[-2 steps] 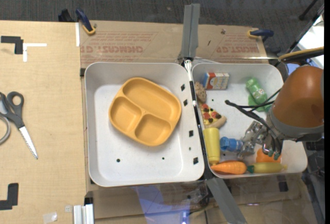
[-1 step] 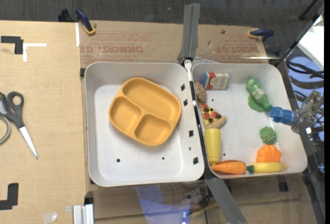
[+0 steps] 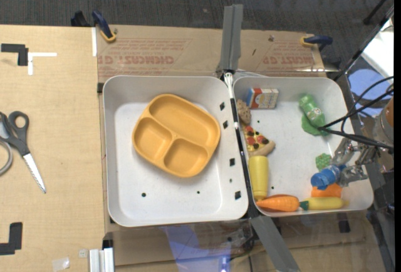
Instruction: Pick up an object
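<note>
My gripper [image 3: 349, 164] is low over the right bin's [image 3: 288, 133] right side, close to its right wall. It is open, and I see nothing between its fingers. Just to its left and below lie a blue toy [image 3: 324, 177], an orange piece [image 3: 329, 190] and a small green broccoli [image 3: 322, 160]. A yellow toy [image 3: 326, 203] and a carrot [image 3: 277, 203] lie along the front wall. Further left are a yellow bottle [image 3: 258, 175], a pizza slice [image 3: 255, 140] and a cookie [image 3: 244, 115]. At the back stand a small carton [image 3: 263, 98] and a green bottle [image 3: 311, 114].
The left bin [image 3: 125, 189] holds a yellow divided plate [image 3: 176, 135]. Scissors [image 3: 22, 145] lie on the wooden bench at far left. Black cables [image 3: 360, 117] run from the arm across the right bin's right wall. A grey bar [image 3: 230, 39] stands behind the bins.
</note>
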`<state>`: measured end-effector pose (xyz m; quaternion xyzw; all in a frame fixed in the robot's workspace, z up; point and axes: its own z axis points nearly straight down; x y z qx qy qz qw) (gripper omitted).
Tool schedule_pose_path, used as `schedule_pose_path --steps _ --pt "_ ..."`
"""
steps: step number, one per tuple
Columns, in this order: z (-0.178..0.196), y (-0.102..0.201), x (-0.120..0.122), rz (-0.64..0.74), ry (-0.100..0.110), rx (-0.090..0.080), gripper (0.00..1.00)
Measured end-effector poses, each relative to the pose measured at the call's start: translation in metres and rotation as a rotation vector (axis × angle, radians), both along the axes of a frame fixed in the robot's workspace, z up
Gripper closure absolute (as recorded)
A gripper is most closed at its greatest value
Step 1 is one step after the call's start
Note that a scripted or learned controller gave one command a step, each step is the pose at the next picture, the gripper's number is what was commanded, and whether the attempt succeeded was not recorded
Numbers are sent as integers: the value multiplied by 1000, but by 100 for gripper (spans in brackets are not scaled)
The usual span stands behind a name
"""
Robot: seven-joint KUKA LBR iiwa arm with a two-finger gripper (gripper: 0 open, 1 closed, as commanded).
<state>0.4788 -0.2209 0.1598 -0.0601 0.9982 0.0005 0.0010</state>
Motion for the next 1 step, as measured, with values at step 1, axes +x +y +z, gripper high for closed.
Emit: schedule_pose_path --steps 1 --pt "-67 20 50 -93 -2 0 100"
